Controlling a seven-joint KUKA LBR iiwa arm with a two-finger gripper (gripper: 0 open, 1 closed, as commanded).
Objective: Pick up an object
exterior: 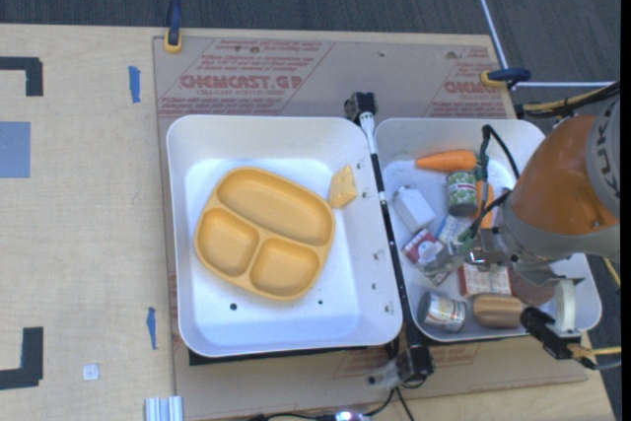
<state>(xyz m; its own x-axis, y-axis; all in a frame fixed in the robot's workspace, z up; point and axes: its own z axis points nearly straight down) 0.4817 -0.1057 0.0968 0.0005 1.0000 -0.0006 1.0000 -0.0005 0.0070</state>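
The right bin (pixel 394 138) holds a jumble of small items. An orange carrot (pixel 446 160) lies at its far side, with a green can (pixel 460 191) just below it and a white box (pixel 414 208) to the left. A red-and-white packet (pixel 424 249) sits in the middle. Near the front edge are a small tin (pixel 443 312) and a brown bread roll (pixel 498 311). My gripper (pixel 480 249) hangs low over the middle of this bin, right of the packet, under the grey wrist and orange band (pixel 557 177).
The left bin (pixel 187 148) holds a yellow three-part plate (pixel 264 232) and a pale yellow wedge (pixel 342 186) by its right wall. A black post (pixel 362 104) stands at the bins' far junction. Clamps (pixel 174 23) pin the board.
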